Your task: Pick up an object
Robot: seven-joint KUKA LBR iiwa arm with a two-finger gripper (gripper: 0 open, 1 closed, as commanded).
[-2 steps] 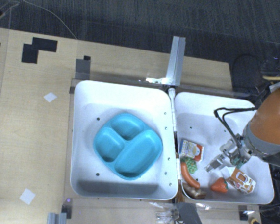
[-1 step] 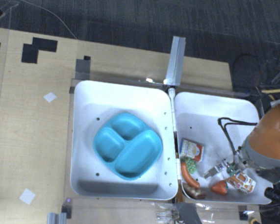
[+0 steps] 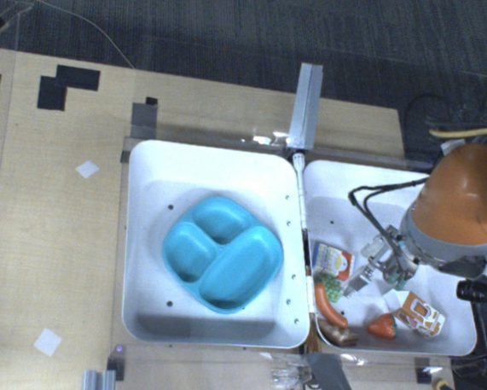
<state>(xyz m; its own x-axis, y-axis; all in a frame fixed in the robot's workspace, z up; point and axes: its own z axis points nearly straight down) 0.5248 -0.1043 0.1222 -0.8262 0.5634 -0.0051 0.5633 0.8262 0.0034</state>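
At the near edge of the right bin [image 3: 469, 344] lay a small heap of toy food. A brown thing [image 3: 339, 335] sat closest to the front wall, partly in shadow, and it was too small to tell what it was. Just behind it lay a long orange sausage [image 3: 328, 304], tilted, with one end close to the brown thing. To the right of those sat a little red piece [image 3: 382, 328], and touching it on its right side was an orange and white carton [image 3: 420, 317], lying tilted on the bin floor.

A bit farther back were some small green bits [image 3: 331, 287] next to the top of the sausage. Behind them lay a white packet with a picture on it [image 3: 333, 260], close to the wall between the two bins.

The gripper [image 3: 364, 282] hung over this heap, pointing down and to the left, with its tip just beside the green bits and the sausage. I could not tell if it was released or clenched, and nothing showed between its tips.

In the left bin [image 3: 156, 173] sat a blue plate with three parts [image 3: 221, 254], near the middle.

The grey arm with its orange band [image 3: 457, 202] came in from the right, above the far part of the right bin.
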